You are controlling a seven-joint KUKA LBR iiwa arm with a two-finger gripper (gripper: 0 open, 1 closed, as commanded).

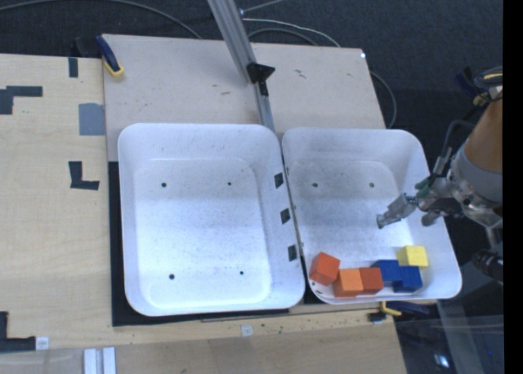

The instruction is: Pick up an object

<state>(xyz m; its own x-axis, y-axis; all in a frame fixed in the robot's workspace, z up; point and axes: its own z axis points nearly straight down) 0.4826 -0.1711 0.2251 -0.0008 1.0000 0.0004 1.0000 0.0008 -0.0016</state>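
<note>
Several small blocks lie along the front edge of the right bin (351, 152): a red-orange cube (325, 267), two orange blocks (359, 281), a blue block (400, 276) and a yellow cube (413, 256). My gripper (407, 212) hangs over the right side of this bin, just behind and above the yellow cube. It is open, its fingers spread, with nothing between them. One grey finger (391, 214) points left toward the middle of the bin.
The left bin (196, 140) sits beside the right one, with a shared rim between them. A slanted metal rail (233, 29) runs from the back down to the bins' junction. Cables lie on the dark floor behind the bench.
</note>
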